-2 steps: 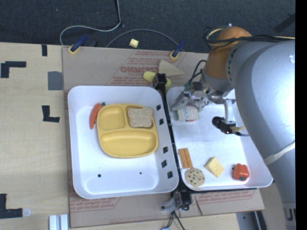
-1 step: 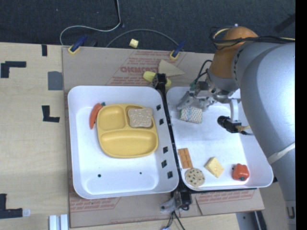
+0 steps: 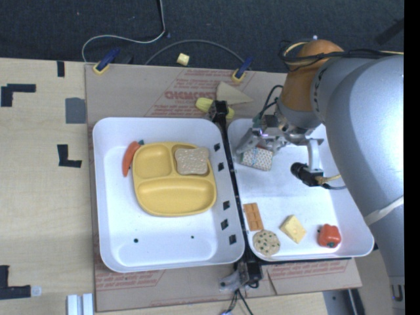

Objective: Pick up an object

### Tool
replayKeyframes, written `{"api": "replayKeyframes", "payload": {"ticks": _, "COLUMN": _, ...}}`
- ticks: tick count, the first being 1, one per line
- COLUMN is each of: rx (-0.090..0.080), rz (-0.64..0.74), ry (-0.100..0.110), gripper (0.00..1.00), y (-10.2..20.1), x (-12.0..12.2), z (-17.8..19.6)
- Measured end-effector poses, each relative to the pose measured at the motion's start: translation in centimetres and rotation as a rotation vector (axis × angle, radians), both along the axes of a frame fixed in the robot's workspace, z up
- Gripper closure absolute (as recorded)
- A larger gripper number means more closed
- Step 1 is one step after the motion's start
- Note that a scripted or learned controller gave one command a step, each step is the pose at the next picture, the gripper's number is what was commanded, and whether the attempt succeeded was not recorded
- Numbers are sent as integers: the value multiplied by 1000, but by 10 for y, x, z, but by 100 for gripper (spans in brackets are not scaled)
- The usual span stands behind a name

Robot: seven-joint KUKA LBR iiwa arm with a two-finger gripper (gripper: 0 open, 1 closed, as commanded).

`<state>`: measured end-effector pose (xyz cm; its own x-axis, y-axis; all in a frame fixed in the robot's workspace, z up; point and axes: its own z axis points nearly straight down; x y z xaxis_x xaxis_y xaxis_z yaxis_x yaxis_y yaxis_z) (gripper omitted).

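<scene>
My gripper point(image 3: 275, 155) hangs over the back of the right bin point(image 3: 348, 215), and its fingers point(image 3: 245, 144) stand spread apart, so it is open. A small pale checkered block point(image 3: 257, 158) lies on the bin floor just under the left finger, not lifted. Along the front of the same bin lie an orange cracker point(image 3: 252, 215), a round cookie point(image 3: 266, 242), a yellow cheese wedge point(image 3: 293, 228) and a red piece point(image 3: 329, 235). The left bin point(image 3: 111, 235) holds a yellow divided plate point(image 3: 174, 189) with a bread slice point(image 3: 192, 161) on it, and an orange carrot point(image 3: 129, 157) beside it.
The grey arm point(image 3: 367, 117) covers the right bin's back right corner. A black divider point(image 3: 226, 176) runs between the bins. Behind the bins, on the cardboard, lie a yellow piece point(image 3: 205, 104) and a small yellow cube point(image 3: 183, 59). Cables trail at the back.
</scene>
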<state>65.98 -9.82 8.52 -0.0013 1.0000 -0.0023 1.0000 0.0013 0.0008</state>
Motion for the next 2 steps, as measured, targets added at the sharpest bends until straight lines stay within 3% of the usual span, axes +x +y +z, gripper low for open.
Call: {"api": "replayKeyframes", "payload": {"ticks": 2, "rx": 0, "rz": 0, "ry": -1, "gripper": 0, "y": -19, "x": 9, "z": 0}}
